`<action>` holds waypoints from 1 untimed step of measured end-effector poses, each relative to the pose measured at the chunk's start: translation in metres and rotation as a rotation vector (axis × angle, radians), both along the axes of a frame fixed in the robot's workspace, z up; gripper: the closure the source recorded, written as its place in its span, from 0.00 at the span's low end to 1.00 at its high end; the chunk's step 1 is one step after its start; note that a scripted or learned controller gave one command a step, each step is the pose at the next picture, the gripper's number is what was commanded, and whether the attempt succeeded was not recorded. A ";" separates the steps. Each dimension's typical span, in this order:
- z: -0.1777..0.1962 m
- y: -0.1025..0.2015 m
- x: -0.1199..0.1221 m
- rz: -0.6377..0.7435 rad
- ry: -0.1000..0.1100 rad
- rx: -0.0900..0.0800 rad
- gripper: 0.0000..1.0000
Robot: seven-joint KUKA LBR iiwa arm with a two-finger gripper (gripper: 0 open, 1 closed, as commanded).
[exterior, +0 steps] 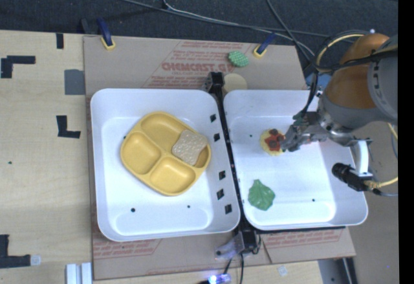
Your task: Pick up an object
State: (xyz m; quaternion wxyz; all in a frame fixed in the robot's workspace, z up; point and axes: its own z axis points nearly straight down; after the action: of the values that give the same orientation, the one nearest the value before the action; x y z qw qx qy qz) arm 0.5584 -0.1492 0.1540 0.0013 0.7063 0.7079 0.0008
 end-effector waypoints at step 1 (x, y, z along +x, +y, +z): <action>0.049 0.000 0.001 -0.001 0.001 0.000 1.00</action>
State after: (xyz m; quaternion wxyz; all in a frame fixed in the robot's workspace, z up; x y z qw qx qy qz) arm 0.5590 -0.1489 0.2029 0.0008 0.7066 0.7076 0.0003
